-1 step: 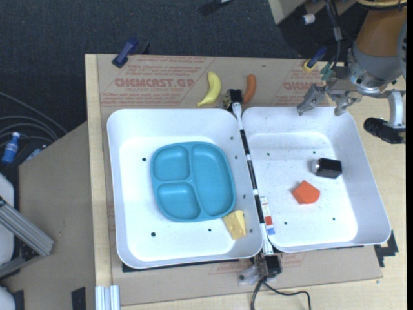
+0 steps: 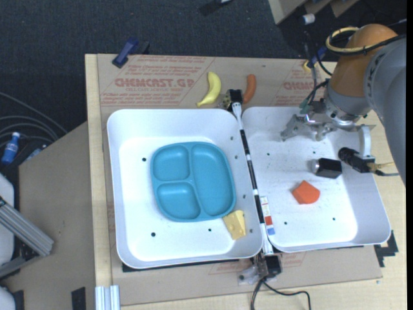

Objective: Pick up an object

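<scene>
A: Bright, even light from overhead. The two white bins (image 2: 129,192) look almost washed out, with a mild glare on their floors.

B: Shadows?

A: Soft and short, tucked under the blue tray (image 2: 193,181) and the orange block (image 2: 306,193).

B: Sharpness?

A: Fairly soft and grainy throughout. The dark floor (image 2: 51,31) around the bench (image 2: 161,76) loses detail.

Glossy blue plastic plate (image 2: 193,181)
</scene>
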Robot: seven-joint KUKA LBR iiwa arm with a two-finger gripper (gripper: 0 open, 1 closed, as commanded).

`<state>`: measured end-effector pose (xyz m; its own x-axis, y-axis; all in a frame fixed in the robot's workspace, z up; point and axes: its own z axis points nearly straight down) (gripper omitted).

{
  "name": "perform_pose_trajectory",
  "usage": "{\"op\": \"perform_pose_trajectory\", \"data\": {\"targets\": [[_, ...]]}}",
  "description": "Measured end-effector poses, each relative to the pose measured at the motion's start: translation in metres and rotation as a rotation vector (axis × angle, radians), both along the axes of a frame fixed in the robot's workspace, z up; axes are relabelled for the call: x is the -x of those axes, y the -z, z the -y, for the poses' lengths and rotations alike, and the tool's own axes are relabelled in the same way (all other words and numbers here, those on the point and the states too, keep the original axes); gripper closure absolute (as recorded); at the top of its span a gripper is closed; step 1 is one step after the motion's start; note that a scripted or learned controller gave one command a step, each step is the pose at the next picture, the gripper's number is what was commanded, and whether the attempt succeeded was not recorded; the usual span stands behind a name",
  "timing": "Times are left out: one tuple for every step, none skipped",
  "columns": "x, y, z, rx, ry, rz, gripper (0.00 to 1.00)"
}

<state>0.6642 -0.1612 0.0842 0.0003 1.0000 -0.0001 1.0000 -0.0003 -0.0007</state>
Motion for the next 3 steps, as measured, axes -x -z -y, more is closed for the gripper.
{"op": "perform_pose_trajectory", "data": {"targets": [[-0.003, -0.001, 0.043, -0.001, -0.001, 0.001, 0.0], [-0.003, -0.001, 0.016, -0.001, -0.001, -0.001, 0.0], [-0.002, -0.001, 0.027, 0.001, 0.0, 0.001, 0.0]]}}
